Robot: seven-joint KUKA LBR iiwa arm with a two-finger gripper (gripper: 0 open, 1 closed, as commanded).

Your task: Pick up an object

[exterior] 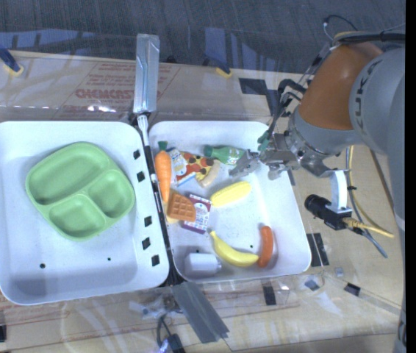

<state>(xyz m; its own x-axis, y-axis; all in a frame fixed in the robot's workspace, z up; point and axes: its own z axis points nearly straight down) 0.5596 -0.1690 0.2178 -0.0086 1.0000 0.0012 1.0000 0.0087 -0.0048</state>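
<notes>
My gripper [258, 166] hangs over the upper right part of the right bin [296, 226], open, with nothing between its fingers. Just left of it lie a green toy vegetable [223, 153] and a yellow lemon-like piece [231, 193]. A carrot [163, 173] lies along the bin's left wall. Near the middle are a waffle [181, 207] and small printed packets [189, 164]. Toward the front lie a banana [231, 252], a red sausage [266, 245] and a white block [202, 261].
The left bin [6, 263] holds a green divided plate [80, 190]. A metal bar [146, 72] stands behind the divider between the bins. Tape scraps and cables lie on the bench at the right, outside the bins.
</notes>
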